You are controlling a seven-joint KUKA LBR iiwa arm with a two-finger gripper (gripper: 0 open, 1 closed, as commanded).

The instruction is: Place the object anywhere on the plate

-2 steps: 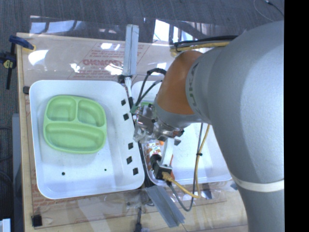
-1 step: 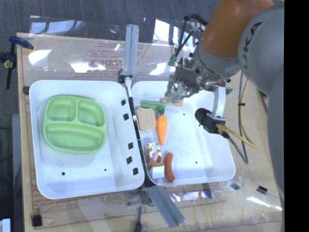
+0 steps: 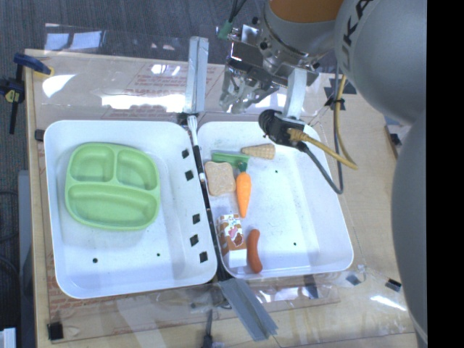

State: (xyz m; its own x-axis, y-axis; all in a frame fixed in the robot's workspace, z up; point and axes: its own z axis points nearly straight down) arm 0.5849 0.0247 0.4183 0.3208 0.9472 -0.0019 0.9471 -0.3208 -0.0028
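Note:
A green divided plate (image 3: pixel 112 184) lies in the left bin (image 3: pixel 109 274). The right bin (image 3: pixel 304 216) holds several food items: an orange carrot (image 3: pixel 243 193), a slice of bread (image 3: pixel 219 177), a waffle cone piece (image 3: pixel 259 151), a green stick (image 3: pixel 229 157), a sausage (image 3: pixel 254 250) and a small printed packet (image 3: pixel 231 232). My gripper (image 3: pixel 243 93) hangs above the far edge of the right bin, behind the food, with nothing visible between its fingers.
A metal divider (image 3: pixel 196 78) rises between the bins at the back. Cables (image 3: pixel 326 151) trail from the wrist over the right bin's far right corner. The big grey arm (image 3: pixel 384 42) covers the upper right.

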